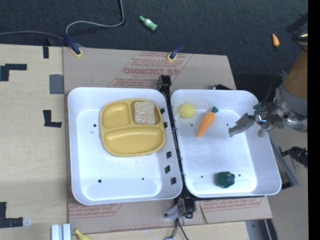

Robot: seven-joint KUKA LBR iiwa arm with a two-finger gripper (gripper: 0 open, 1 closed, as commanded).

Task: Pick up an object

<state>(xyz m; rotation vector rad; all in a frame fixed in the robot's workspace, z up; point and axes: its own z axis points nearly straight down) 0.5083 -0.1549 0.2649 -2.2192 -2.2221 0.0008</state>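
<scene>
In the right bin (250, 184) lie an orange carrot (205, 123) with a green top, a yellow ball (187, 110) near the far left corner, and a dark green object (225, 179) near the front wall. My gripper (251, 127) hangs over that bin's right side, to the right of the carrot and apart from it. It looks open, with one grey finger (239, 125) pointing left toward the carrot and nothing between the fingers.
The left bin (85, 184) holds a yellow divided plate (131, 136) with a beige speckled slice (145, 112) in its far right compartment. A black divider (171, 134) runs between the bins. A small green bottle (148, 23) lies on the dark floor beyond the bench.
</scene>
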